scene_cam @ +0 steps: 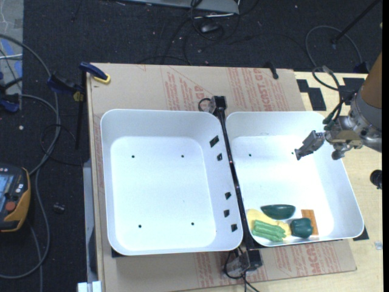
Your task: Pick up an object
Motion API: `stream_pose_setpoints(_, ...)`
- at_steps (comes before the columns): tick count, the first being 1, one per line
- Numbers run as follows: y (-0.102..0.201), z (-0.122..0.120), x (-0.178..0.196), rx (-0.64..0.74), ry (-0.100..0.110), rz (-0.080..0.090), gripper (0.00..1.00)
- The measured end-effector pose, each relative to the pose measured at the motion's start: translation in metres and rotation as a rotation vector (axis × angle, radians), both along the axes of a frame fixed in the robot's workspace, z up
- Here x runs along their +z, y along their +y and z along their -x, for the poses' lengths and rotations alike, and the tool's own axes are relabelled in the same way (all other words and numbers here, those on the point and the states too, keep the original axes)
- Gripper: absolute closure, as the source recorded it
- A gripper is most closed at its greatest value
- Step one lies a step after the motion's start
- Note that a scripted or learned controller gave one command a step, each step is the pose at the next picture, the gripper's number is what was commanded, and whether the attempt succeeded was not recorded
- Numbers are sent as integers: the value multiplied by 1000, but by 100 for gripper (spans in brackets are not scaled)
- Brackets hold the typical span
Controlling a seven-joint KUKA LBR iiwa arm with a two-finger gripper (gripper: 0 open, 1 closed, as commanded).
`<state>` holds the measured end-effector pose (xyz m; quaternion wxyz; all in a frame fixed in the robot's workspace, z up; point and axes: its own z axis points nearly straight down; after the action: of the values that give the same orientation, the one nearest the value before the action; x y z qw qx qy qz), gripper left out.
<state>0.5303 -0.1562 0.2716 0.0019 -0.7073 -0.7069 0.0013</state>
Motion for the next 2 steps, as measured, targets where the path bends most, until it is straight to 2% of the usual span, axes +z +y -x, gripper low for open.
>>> stream_pose_setpoints(1,0,-1,2,1,-4,1,0)
stream_pose_setpoints(2,-7,-4,-57,0,0,0,0)
